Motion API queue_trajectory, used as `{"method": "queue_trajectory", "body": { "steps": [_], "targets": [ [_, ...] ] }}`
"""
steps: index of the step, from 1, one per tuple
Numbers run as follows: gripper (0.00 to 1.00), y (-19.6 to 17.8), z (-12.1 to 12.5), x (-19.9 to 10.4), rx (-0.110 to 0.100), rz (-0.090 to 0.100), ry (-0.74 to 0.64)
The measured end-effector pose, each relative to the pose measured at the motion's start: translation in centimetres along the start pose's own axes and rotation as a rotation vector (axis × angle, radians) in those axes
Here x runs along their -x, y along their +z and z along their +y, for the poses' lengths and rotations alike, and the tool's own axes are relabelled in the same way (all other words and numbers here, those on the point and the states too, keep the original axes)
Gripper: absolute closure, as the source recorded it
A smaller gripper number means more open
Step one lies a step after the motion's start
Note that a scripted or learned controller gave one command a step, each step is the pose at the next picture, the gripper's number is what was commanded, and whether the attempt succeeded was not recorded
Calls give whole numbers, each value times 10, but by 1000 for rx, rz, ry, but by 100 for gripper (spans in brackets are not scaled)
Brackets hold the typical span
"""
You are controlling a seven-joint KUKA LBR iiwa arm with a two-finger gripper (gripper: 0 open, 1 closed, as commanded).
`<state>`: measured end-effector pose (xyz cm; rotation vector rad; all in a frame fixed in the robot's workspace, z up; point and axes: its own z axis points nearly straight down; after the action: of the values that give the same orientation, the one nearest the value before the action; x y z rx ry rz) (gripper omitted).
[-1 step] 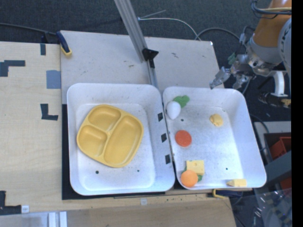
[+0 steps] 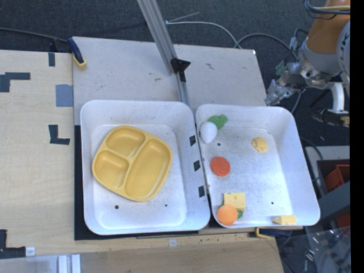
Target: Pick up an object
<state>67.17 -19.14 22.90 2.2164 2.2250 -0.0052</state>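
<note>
Hand (image 2: 277, 91): mine, poised past the right bin's (image 2: 296, 131) far right corner, off the worktop; grip state cannot be told. Right bin contents: white egg (image 2: 208, 132) touching green piece (image 2: 218, 120); red disc (image 2: 220, 166); yellow lump (image 2: 260, 144); orange ball (image 2: 227, 214) beside yellow block (image 2: 235, 200); yellow wedge (image 2: 284, 220). Left bin (image 2: 91, 118): yellow divided plate (image 2: 132, 162).

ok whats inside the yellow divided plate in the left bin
Nothing shows in the yellow divided plate; its three compartments look bare. It lies flat in the left bin, so the bin floor beneath it is covered and cannot be checked.
</note>
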Motion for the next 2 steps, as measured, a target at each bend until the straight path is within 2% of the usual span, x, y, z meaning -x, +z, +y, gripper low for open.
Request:
{"method": "queue_trajectory", "body": {
  "steps": [1,2],
  "targets": [
    [100,90,-26,-47,-9,6,1],
    [100,102,-79,-74,-6,5,3]
  ]
}}
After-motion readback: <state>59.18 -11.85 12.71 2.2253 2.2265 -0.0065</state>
